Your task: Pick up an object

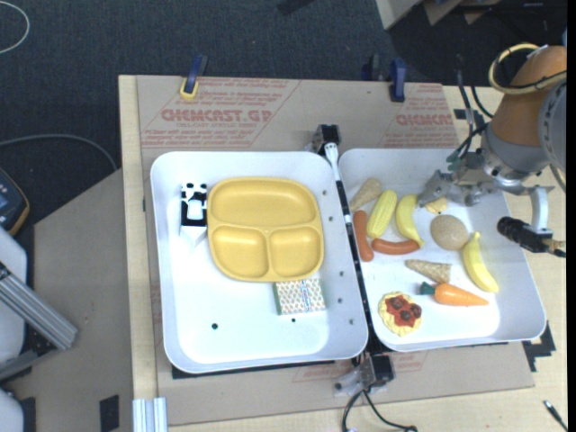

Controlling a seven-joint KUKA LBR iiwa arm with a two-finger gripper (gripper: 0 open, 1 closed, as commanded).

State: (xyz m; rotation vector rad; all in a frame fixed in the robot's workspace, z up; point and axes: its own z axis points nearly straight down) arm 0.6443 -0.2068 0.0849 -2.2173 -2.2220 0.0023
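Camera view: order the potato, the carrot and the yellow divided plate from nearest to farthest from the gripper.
From the gripper:
1. Potato, just below it in the right bin.
2. Carrot, lower in the same bin.
3. Yellow divided plate, in the left bin.

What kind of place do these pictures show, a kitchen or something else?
Probably a robotics lab bench, not a kitchen. Two white bins, the left bin and the right bin, sit on a clamped board; the food, such as the banana and carrot, looks like toys; cables run along the bench.

Cardboard-topped bench with left white bin and right white bin side by side
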